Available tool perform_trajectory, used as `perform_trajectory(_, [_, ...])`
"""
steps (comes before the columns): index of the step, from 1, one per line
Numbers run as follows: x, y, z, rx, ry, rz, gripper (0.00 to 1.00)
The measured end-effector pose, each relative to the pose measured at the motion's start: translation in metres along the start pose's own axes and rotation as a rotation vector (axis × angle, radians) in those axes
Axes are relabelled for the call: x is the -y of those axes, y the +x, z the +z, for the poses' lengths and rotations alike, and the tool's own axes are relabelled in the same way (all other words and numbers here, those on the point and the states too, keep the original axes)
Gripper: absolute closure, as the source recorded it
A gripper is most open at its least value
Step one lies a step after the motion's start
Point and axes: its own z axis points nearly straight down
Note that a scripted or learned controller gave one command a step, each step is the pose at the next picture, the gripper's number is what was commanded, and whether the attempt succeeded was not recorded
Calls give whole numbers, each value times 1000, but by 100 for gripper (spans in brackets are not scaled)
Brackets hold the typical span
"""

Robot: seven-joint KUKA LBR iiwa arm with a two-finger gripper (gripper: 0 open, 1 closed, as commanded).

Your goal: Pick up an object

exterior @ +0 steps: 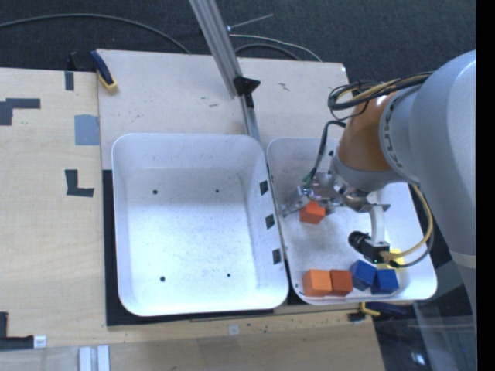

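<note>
**Claw low over the right bin, an orange block at its tip**

Where the grey arm with its orange band [363, 141] bends down into the right-hand shallow white bin [410, 207], you find the claw [309, 199] low over the bin's upper left part. A small orange-red cube [312, 213] sits right at its tip, but you cannot tell whether the fingers are apart or closed, nor whether the cube is between them or just beneath.

Further toward the near rim of the same bin, you see two more small orange blocks [326, 282] side by side and touching, and just to their right two small blue blocks [376, 277], also together. A black cable fitting with yellow wires [371, 247] hangs from the arm above the blue pair.

Beside this bin, to the left, lies the larger shallow white bin [193, 222] with a speckled floor. Both stand on the pale wooden desk [46, 230], which carries strips of grey tape. A slanted aluminium rail [220, 41] crosses the desk's far side.
</note>
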Motion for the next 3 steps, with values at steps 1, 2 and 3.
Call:
perform_trajectory(1, [0, 0, -11, 0, 0, 0, 100])
perform_trajectory(2, [-17, 51, -105, -1, -9, -4, 100])
perform_trajectory(3, [0, 122, -101, -2, -1, -7, 100])
